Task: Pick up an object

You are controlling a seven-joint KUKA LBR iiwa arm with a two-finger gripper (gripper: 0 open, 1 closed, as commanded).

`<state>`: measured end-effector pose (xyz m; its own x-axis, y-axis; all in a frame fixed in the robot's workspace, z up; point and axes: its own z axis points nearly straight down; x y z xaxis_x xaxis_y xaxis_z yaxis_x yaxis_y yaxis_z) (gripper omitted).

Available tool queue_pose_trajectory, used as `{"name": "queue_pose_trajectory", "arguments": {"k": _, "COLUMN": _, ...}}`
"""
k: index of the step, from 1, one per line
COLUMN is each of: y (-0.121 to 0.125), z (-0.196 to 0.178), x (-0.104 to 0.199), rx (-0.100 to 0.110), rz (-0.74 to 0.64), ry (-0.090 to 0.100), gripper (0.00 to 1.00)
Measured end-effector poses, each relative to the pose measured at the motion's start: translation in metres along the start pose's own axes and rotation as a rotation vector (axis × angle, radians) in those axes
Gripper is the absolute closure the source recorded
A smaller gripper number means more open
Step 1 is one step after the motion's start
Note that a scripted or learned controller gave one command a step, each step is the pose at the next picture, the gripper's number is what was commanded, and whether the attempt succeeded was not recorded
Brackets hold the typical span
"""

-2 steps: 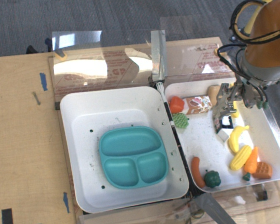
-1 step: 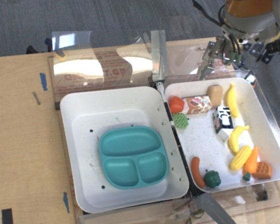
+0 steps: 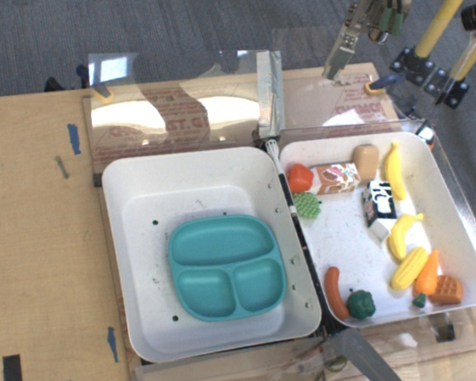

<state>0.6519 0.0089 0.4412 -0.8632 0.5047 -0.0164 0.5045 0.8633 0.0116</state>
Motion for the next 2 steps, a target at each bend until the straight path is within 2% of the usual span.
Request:
{"name": "queue_pose_trajectory", "arguments": {"k": 1, "y": 0.019, "z": 0.09, "x": 0.036, "rx": 0.016, "rz": 0.247, "ry": 0.019, "gripper": 1.0}}
{"name": "queue_pose_trajectory", "arguments": {"k": 2, "y": 0.054, "z": 0.095, "x": 0.044, "rx": 0.013, "rz": 0.586, "ry": 0.01, "gripper": 1.0}}
